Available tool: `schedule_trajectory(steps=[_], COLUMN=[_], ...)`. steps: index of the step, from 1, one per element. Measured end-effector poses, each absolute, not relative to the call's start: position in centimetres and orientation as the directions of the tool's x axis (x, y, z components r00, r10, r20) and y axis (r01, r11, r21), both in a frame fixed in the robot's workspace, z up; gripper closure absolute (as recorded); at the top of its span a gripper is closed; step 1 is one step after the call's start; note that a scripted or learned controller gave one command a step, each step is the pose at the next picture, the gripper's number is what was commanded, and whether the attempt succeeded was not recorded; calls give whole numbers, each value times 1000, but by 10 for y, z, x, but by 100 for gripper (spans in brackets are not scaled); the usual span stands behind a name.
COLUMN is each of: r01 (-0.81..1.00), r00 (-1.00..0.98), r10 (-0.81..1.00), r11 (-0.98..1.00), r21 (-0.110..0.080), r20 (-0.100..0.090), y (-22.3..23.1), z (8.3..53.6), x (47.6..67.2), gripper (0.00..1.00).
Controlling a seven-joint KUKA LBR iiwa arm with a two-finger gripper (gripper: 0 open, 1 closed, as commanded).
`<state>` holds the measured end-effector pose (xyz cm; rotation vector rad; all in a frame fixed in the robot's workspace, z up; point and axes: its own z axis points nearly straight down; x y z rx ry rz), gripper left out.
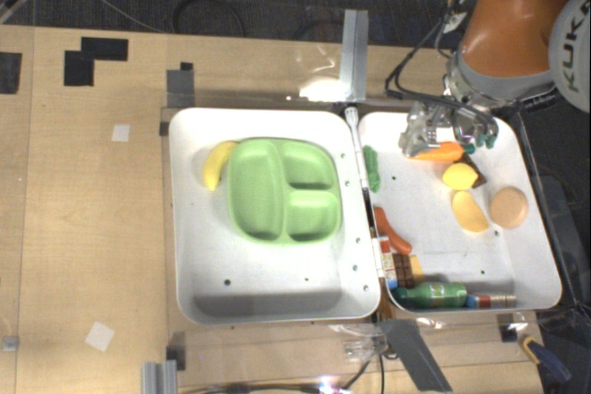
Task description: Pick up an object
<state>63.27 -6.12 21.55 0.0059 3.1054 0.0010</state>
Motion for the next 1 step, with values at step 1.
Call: schedule_trajectory(steps=[1], r01=[0], r00=[-999], r10=[0], r11=[1000], r21=[0], r20=[-48], y=[-60], z=[229], x=[635], gripper=[100])
